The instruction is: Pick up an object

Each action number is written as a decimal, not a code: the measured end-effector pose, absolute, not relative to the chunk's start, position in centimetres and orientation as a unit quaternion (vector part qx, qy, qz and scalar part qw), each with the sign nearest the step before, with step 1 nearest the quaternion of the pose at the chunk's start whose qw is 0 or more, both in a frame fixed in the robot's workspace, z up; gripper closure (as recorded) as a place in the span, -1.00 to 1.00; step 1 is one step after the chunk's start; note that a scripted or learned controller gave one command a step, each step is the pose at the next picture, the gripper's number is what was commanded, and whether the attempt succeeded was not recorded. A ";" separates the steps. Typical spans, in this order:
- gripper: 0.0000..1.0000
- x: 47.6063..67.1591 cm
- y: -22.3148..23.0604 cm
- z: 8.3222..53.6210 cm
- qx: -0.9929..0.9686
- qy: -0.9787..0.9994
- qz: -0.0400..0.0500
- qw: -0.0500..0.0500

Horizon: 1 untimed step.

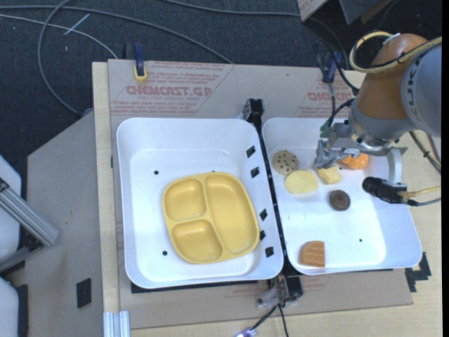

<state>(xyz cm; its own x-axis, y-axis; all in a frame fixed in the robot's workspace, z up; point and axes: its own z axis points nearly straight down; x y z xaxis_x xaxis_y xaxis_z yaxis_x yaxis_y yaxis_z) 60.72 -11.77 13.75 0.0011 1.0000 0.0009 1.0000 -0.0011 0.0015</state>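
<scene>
— Where's the arm right now?

— Reaching in from the right, over the far end of the right-hand shallow white bin [393,248]. Its claw [328,159] is down low, just above a small pale yellow cube [330,175], with an orange lump [358,161] just beside it. Whether the claw is wide or narrow, I can't tell from here; the wrist hides it.

— What else lies in that bin?

— A speckled tan cookie [284,162] near the divider, a pale yellow oval slice [302,182] touching the cube's left side, a dark brown round piece [339,200] a little nearer us, and an orange-brown bread-like wedge [313,253] by the near edge.

— And the left bin?

— The left white bin [133,188] holds a yellow plastic plate with three compartments [209,216], lying flat. Both bins sit on the counter [175,86].
</scene>
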 end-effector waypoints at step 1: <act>1.00 60.4 -12.0 18.2 0.707 0.707 0.001 0.002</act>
<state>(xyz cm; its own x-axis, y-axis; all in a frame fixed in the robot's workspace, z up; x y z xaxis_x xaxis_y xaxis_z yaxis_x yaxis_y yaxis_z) 60.37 -12.01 18.25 0.0007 1.0000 -0.0009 1.0000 -0.0007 0.0047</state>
